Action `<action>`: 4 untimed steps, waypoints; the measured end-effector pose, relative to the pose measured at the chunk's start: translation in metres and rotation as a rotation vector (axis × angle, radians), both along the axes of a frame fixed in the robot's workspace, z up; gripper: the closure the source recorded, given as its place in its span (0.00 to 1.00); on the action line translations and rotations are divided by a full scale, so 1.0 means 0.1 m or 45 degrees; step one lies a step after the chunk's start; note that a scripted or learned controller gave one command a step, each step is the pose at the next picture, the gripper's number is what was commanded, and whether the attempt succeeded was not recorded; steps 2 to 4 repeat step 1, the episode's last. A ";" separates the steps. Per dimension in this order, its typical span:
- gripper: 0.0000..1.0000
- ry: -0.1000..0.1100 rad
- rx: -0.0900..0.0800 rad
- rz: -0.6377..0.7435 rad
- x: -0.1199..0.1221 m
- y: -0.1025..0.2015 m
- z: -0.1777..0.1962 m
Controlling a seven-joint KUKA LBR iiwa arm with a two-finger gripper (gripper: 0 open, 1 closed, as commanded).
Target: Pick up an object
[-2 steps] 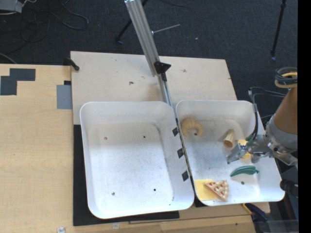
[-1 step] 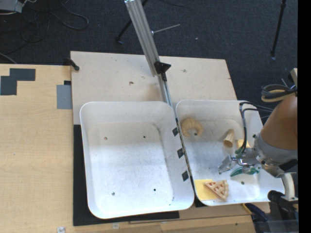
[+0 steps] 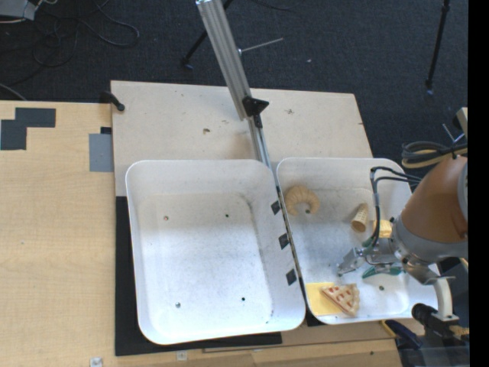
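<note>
My gripper (image 3: 353,264) sits low in the right bin (image 3: 336,174), fingers a bit apart w/ nothing in them. Pizza slice (image 3: 341,296) lies just near-left of them.

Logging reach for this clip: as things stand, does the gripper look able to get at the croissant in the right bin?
Probably yes. The gripper sits low in the right bin, and the croissant lies apart on bare floor beside the divider, with nothing between them.

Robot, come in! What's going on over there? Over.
Gripper low in right bin. Pizza slice just below it. Croissant, cone nearby.
</note>
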State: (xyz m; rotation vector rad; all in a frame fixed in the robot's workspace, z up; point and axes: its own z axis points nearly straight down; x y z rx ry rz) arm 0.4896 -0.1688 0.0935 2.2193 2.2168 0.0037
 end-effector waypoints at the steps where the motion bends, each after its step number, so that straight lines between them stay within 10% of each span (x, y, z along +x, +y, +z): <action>1: 1.00 -0.001 0.002 -0.006 0.00 0.00 0.11; 4: 1.00 -0.001 0.002 -0.006 0.00 0.00 0.11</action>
